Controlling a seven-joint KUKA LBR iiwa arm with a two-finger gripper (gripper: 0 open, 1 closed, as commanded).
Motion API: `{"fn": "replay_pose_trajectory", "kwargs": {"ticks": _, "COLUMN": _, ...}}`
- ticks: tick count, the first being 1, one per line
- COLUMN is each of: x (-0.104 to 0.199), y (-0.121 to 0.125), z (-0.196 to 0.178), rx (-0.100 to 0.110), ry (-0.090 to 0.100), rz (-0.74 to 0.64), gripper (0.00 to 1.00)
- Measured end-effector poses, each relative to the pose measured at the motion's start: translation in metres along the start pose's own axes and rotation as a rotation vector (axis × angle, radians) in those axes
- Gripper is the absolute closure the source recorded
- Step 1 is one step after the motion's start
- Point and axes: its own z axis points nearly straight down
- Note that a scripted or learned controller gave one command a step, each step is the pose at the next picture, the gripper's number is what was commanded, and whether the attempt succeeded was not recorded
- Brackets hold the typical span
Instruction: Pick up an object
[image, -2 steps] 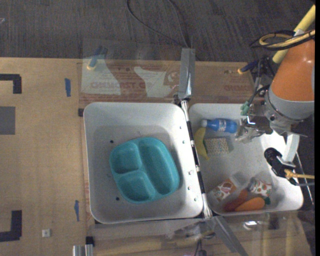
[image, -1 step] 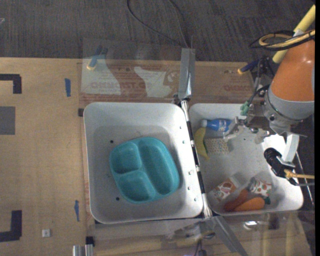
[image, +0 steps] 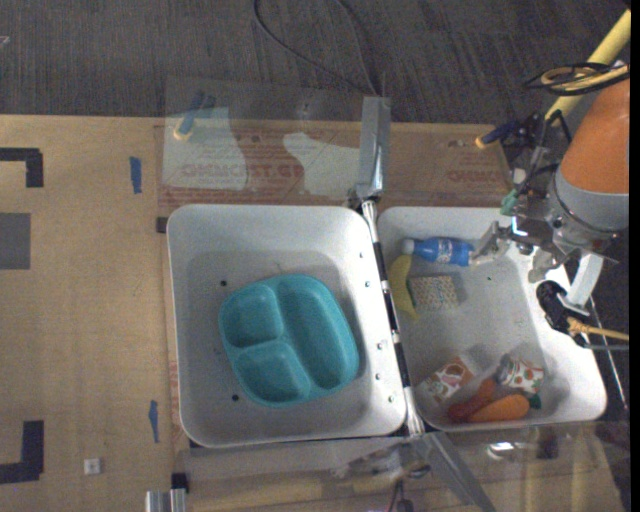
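Roughly, gripper (image: 497, 243) at bottle (image: 440, 250), rt bin (image: 560, 400) edge

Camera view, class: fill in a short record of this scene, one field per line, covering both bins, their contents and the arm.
left bin: holds a teal divided plate
right bin: blue bottle at the far end, yellow banana by the left wall, speckled sponge beside it, orange carrot and small cartons at the near end
arm: above the right bin's far right corner
gripper: near the bottle; grasp state unclear
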Motion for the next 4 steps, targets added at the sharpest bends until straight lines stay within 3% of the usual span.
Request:
{"fn": "replay_pose_trajectory", "kwargs": {"ticks": 1, "x": 0.019, "y": 0.059, "z": 0.133, "rx": -0.004, "ry": 0.001, "rz": -0.045, "gripper": 0.00}}
{"fn": "replay_pose_trajectory", "kwargs": {"ticks": 2, "x": -0.017, "y": 0.093, "z": 0.134, "rx": 0.050, "ry": 0.003, "rz": -0.039, "gripper": 0.00}}
{"fn": "replay_pose_trajectory", "kwargs": {"ticks": 3, "x": 0.006, "y": 0.081, "z": 0.134, "rx": 0.004, "ry": -0.001, "rz": -0.155, "gripper": 0.00}}
{"fn": "replay_pose_trajectory", "kwargs": {"ticks": 4, "x": 0.007, "y": 0.080, "z": 0.125, "rx": 0.011, "ry": -0.001, "rz": -0.158, "gripper": 1.00}}
